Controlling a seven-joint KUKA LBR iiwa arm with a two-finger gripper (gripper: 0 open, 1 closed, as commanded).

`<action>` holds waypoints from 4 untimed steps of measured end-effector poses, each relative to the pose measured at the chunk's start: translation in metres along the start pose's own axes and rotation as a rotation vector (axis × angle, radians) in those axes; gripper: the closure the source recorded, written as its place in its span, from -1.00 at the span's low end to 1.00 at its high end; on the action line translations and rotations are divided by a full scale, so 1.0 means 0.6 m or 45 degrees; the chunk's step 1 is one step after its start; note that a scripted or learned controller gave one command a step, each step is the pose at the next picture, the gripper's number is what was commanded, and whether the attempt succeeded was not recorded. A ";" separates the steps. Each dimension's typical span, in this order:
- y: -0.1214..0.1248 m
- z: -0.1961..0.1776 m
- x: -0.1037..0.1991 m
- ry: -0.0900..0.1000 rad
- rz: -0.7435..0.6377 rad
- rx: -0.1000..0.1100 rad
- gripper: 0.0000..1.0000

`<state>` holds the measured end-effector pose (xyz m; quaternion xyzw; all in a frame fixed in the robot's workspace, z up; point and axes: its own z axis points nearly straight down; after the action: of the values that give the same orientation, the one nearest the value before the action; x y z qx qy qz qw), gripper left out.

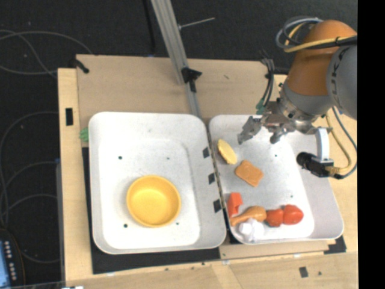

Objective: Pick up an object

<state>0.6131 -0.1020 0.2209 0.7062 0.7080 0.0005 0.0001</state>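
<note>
Two white bins sit side by side on the bench. The left bin (108, 143) holds a yellow bowl (153, 200), upright, toward its near half. The right bin (313, 212) carries the rest of the objects.

Right bin contents: a pale yellow banana-like piece (227, 152) lies close to the bin's left wall, toward the far end. Just beside it, nearer the middle, an orange block (249, 173), tilted, flat on the floor. Along the near edge a cluster: a small orange-red block (234, 202) by the left wall, a tan elongated piece (251, 214) touching it, a white lump (252, 230) tucked in the near left corner, and a red tomato-like object (287, 215) to the right of the tan piece, touching or nearly so.

The arm (316, 59) comes in from the right, grey with its orange section high over the far right corner. The gripper (263, 131) hangs over the far part of the right bin, fingers spread apart, one tip (245, 135) near the pale yellow piece, the other toward the bin's middle. Nothing between them. Whether the tips touch the bin floor, I cannot tell.

A grey metal strut (171, 35) slants across the far side of the bench.
</note>
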 end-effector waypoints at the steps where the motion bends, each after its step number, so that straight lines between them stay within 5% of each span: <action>1: 0.000 0.000 0.000 0.000 0.001 0.000 -1.00; 3: -0.007 0.183 -0.006 -0.003 0.005 0.007 -1.00; 4: -0.007 0.201 -0.008 -0.003 0.006 0.003 -1.00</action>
<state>0.6090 -0.1070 0.1005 0.7078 0.7064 -0.0012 0.0003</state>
